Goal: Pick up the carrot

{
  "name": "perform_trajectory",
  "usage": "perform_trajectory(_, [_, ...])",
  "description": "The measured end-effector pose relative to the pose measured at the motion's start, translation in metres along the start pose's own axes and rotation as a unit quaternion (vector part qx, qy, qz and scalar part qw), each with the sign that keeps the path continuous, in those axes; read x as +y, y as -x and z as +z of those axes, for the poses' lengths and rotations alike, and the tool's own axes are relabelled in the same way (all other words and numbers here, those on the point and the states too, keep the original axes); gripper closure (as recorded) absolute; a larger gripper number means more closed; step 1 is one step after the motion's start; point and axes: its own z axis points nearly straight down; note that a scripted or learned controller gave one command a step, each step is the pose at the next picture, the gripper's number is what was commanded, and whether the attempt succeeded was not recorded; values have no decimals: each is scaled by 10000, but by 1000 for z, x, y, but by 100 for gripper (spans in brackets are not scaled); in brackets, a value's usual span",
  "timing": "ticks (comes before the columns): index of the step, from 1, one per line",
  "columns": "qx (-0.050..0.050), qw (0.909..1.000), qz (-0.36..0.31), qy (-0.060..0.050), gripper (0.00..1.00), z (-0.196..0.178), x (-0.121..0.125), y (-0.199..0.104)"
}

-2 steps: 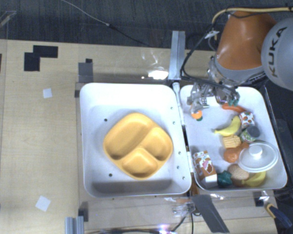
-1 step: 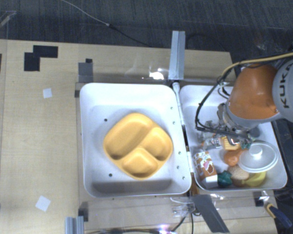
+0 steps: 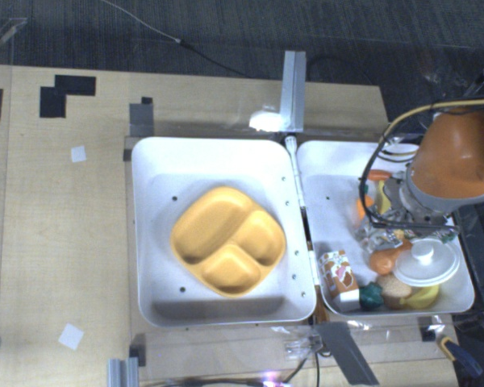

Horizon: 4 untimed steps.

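The arm's orange band (image 3: 460, 156) hangs over the right bin (image 3: 331, 184), and my gripper (image 3: 394, 230) points down into the clutter under it, half hidden by the wrist and cables. Just below the gripper lies an orange, rounded piece that looks like the carrot (image 3: 381, 260), touching a white round lid (image 3: 426, 264). Whether the gripper touches the carrot I cannot tell. A thin orange sliver (image 3: 360, 205) shows at the wrist's left side; what it is stays unclear.
The right bin's front holds a small printed carton (image 3: 336, 270), a dark green item (image 3: 371, 295), a tan lump (image 3: 396, 290) and a yellow banana (image 3: 423, 298). A yellow divided plate (image 3: 228, 239) sits in the left bin (image 3: 153, 176).
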Motion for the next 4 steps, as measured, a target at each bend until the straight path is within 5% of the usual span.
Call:
perform_trajectory(1, [4, 10000, -6, 13, 0, 1, 1, 0])
perform_trajectory(2, [8, 9986, 526, 17, 0, 1, 43, 27])
perform_trajectory(3, [-38, 9987, 509, -5, 100, -13, 42, 31])
perform_trajectory(4, [-35, 9987, 508, -3, 0, -12, 43, 31])
